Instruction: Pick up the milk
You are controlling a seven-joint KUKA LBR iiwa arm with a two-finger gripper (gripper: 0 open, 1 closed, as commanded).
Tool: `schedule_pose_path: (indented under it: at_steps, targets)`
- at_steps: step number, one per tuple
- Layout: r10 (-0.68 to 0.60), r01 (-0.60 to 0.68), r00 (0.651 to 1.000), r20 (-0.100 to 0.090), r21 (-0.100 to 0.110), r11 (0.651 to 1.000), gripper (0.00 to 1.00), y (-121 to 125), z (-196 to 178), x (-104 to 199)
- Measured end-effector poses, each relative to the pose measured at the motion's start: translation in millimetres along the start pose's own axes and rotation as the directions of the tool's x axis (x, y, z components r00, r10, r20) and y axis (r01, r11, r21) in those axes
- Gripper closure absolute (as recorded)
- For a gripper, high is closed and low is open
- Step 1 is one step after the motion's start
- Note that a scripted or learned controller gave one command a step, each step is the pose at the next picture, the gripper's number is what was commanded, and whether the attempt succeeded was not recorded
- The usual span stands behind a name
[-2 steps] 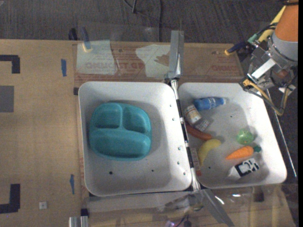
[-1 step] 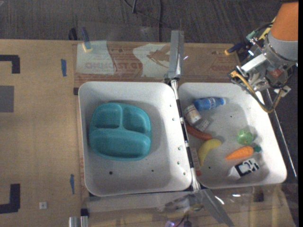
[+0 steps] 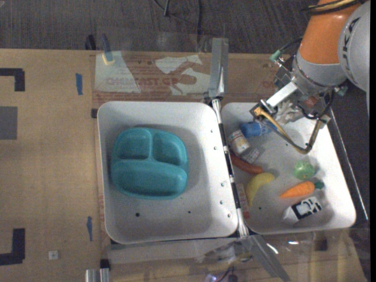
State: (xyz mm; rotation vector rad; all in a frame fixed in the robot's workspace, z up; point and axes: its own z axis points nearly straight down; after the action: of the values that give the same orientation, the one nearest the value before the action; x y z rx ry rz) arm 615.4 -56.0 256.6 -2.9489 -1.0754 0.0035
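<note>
Camera view — one milk [image 3: 305, 209], two bins [image 3: 111, 216].

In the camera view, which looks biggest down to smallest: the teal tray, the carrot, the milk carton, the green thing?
1. Teal tray, by far.
2. Carrot and milk carton, too alike to rank.
3. Small green item, smallest.

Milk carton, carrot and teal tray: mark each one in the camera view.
milk carton [image 3: 305, 209], camera view, on its black-and-white printed side.
carrot [image 3: 298, 190], camera view, on the middle of its orange body.
teal tray [image 3: 149, 162], camera view, on the ridge between its compartments.
</note>
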Motion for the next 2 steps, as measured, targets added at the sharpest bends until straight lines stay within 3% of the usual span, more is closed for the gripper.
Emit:
schedule_pose_path:
  at_steps: [1, 2]
  targets:
    - [-0.085, 0.085, 0.996, 0.0, 0.0, 0.996, 1.0, 3.4, 23.7, 0.8]
    - [-0.192, 0.192, 0.981, -0.001, -0.004, 0.981, 1.0, 40.1, 38.8, 15.1]
